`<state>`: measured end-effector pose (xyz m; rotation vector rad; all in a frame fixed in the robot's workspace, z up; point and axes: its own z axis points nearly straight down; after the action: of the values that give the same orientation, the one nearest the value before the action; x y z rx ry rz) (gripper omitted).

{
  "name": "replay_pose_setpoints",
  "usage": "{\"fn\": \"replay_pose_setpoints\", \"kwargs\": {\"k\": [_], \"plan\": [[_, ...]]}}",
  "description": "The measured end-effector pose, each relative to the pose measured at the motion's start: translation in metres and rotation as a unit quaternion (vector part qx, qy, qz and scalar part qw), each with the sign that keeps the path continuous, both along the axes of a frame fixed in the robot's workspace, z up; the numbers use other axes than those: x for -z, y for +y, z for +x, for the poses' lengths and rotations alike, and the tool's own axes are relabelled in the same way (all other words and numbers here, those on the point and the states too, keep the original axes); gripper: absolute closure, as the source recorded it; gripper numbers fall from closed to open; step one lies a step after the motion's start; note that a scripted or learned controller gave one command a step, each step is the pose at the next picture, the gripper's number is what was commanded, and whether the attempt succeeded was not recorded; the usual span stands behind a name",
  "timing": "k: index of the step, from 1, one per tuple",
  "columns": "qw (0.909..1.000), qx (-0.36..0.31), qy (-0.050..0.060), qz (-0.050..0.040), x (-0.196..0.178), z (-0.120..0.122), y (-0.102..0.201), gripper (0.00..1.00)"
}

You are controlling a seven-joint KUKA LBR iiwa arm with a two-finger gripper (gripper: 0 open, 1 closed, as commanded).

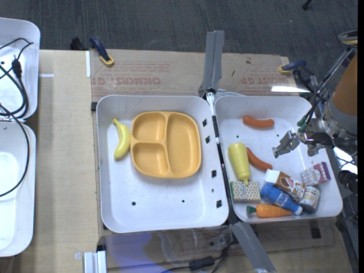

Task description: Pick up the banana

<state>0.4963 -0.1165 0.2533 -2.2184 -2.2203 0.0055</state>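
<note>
The arm reaches in from the right, its gripper (297, 143) hovering over the right bin (335, 206). Its jaws are spread apart, holding nothing. The banana (121, 139) lies in the left bin (165, 209), beside the yellow tray (166, 144).

A robotics lab, by the look of it. The worktop (62, 152) is bare wood with a cardboard sheet (170, 73) clamped at its far edge by blue clamps (101, 51). Two white bins (165, 209) sit side by side, loose black cables (14, 84) run on the left, and dark carpet (142, 10) lies beyond.
</note>
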Motion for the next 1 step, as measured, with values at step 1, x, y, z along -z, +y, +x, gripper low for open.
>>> {"fn": "replay_pose_setpoints", "kwargs": {"k": [1], "plan": [[0.9981, -0.061, -0.007, -0.0007, 0.1396, -0.0158, 0.0187, 0.00]]}}
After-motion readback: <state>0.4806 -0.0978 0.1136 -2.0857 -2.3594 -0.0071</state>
